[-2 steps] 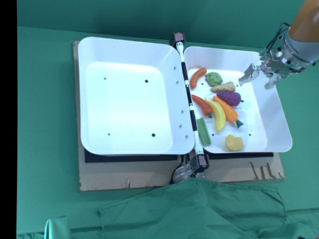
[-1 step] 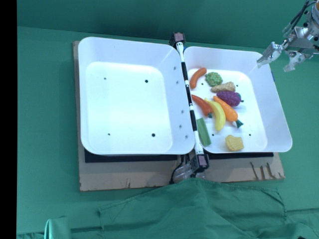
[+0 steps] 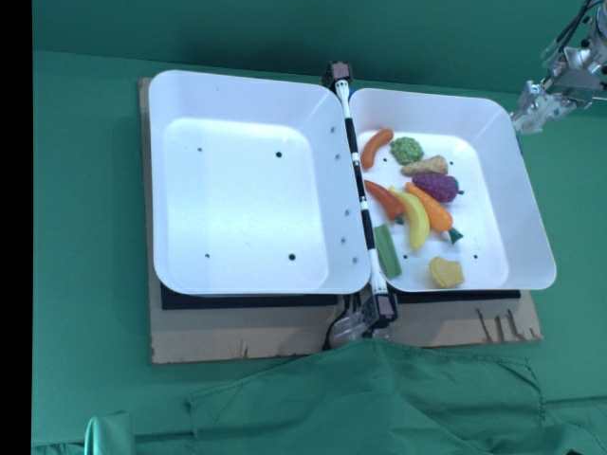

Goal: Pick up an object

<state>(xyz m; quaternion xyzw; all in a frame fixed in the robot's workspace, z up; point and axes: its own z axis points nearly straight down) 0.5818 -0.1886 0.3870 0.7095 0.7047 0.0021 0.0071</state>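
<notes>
Hovering off the right bin's [image 3: 527, 218] upper-right corner, the gripper [image 3: 531, 114] sits over the green surface [image 3: 85, 207], clear of all objects; can't tell if it's spread or closed at this size. Candidate objects all lie in the right bin's left half: orange sausage shape [image 3: 377, 147], green lumpy piece [image 3: 407, 149], tan piece [image 3: 426, 167], purple grape cluster [image 3: 436, 187], carrot [image 3: 432, 209], banana [image 3: 414, 220], red pepper [image 3: 383, 199], green stick [image 3: 387, 250] by the divider, yellow chunk [image 3: 445, 272] near the front. Left bin [image 3: 248, 180] sits alongside, touching.
</notes>
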